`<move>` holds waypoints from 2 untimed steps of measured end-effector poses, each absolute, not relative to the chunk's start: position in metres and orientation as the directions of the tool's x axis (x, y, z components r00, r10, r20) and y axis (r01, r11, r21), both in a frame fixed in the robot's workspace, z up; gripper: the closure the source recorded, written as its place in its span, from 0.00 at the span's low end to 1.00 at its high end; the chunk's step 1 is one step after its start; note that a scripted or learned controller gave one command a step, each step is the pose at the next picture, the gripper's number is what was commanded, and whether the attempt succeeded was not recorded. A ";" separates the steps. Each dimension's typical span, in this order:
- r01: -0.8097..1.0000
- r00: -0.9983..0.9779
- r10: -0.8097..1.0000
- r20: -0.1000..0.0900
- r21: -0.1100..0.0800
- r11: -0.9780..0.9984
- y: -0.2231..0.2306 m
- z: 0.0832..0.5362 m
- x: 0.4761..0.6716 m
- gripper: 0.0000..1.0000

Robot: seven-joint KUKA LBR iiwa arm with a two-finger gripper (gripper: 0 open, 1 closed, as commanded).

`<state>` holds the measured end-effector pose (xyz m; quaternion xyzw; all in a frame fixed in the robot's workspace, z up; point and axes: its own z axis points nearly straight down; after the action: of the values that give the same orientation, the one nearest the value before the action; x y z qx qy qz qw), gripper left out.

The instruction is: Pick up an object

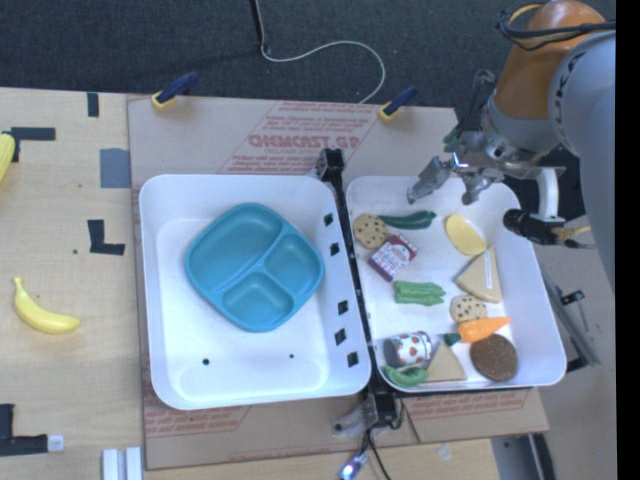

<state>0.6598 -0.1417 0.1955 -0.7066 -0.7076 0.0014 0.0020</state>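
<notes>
My gripper (447,185) hangs over the far end of the right bin (545,298), fingers spread open with nothing between them. Just below it lie a dark green pepper (407,220) and a yellow oval piece (464,234). Further along the bin are a cookie (369,231), a red packet (391,257), a green bean pod (418,292), a cheese wedge (482,276), a carrot (483,329), a brown patty (494,358) and a small can (409,348).
The left bin (165,268) holds a blue divided plate (254,266). A yellow banana (40,311) lies on the bench at the far left. A black divider (345,268) runs between the bins. A white cable (320,53) loops behind them.
</notes>
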 end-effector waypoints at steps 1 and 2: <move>1.000 -0.008 1.000 0.002 0.001 0.008 -0.076 0.278 0.626 0.00; 1.000 -0.010 1.000 0.002 -0.008 0.010 0.024 0.262 0.598 0.00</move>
<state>0.5980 0.0243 0.2621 -0.7035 -0.7107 0.0021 0.0037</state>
